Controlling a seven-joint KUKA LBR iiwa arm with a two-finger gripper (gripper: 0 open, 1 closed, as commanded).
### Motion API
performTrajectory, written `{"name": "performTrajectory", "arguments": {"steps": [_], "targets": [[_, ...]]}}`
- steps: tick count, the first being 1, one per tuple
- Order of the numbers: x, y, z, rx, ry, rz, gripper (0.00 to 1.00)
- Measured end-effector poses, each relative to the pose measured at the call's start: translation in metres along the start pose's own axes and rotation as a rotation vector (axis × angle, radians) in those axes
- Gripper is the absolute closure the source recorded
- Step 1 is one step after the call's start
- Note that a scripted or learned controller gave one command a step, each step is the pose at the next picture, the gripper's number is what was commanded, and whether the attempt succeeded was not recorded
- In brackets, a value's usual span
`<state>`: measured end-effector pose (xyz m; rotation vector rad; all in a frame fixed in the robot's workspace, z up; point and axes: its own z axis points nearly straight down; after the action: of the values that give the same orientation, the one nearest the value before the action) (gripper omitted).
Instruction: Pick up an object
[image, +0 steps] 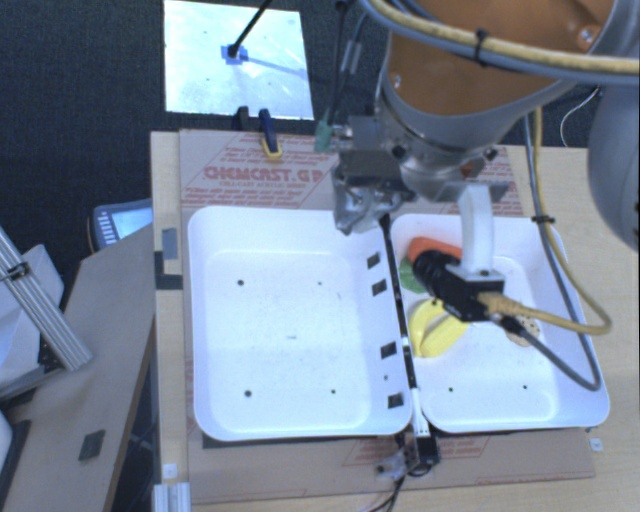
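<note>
Beside the hand, cardboard reads CHEMCAST

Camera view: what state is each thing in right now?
gripper: near the right bin's back inner corner, grasp unclear
orange object: lying in the right bin, not grasped
green object: lying beside the orange object
yellow object: lying in the right bin, partly hidden

The gripper hangs above the far end of the seam between the left bin and the right bin. Near the right bin's left edge lie an orange thing, a green thing and a yellow thing.
</note>
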<state>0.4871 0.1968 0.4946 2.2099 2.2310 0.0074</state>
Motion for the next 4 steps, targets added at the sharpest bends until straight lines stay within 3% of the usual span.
{"name": "performTrajectory", "arguments": {"steps": [1,2,3,4], "targets": [[0.000,0.000,0.000,0.001,0.000,-0.001,0.00],[0.000,0.001,-0.011,-0.002,0.001,-0.006,1.00],[0.000,0.000,-0.011,-0.001,0.001,-0.007,0.00],[0.000,0.001,-0.022,-0.004,0.002,-0.012,1.00]]}}
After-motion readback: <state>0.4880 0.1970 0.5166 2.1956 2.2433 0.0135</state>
